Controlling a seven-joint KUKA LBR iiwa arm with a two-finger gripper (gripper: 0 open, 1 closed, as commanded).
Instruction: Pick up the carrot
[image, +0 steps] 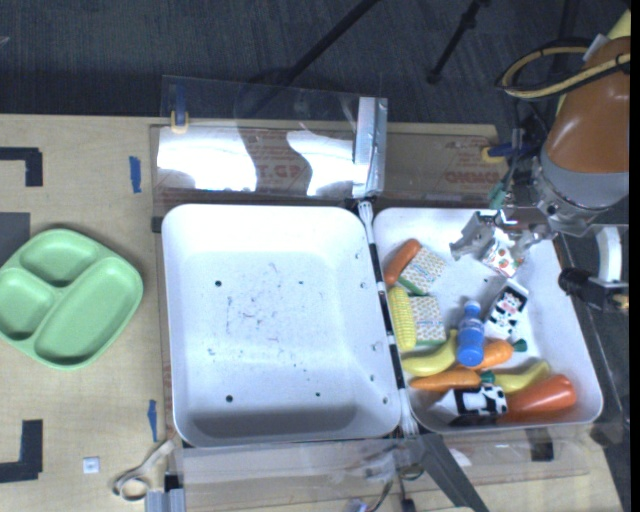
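Observation:
The carrot (447, 380), a long tapered orange piece, lies near the front of the right bin (583, 352), under a yellow banana (424, 358) and beside a blue bottle (470, 337). My gripper (496, 240) hangs over the back of that bin, well behind the carrot and apart from it. Its fingers (469, 241) stand open with nothing between them.
The right bin is crowded: a second orange-red vegetable (400, 257) at the back left, a corn cob (402, 316), patterned cards (427, 268), black-and-white cow-patterned pieces (486, 401), and a red-orange pepper (546, 397) at the front right. The left bin (190, 240) adjoins it. A green divided plate (66, 297) sits at the far left.

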